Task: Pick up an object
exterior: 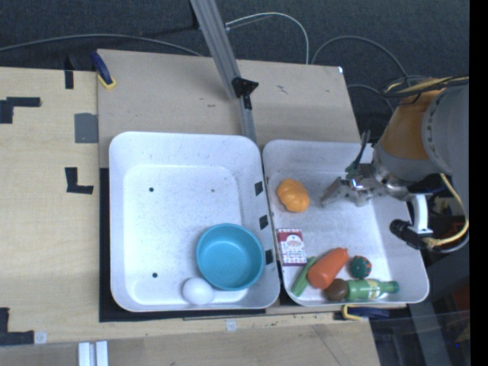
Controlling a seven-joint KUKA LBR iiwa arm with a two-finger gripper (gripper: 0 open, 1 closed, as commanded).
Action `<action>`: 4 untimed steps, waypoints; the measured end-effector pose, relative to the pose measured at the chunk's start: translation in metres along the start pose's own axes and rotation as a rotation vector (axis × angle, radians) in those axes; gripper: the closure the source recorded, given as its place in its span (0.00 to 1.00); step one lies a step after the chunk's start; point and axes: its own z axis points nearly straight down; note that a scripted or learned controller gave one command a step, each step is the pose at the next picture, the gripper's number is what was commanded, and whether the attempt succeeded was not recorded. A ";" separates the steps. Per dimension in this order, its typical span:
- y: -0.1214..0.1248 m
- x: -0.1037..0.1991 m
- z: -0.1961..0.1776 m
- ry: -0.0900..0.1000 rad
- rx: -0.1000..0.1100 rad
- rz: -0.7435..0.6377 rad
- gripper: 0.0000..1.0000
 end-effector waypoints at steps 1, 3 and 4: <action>0.000 0.001 -0.011 0.000 -0.001 -0.001 1.00; -0.001 -0.003 -0.115 -0.001 -0.008 0.001 1.00; -0.002 -0.001 -0.179 -0.001 -0.009 0.000 1.00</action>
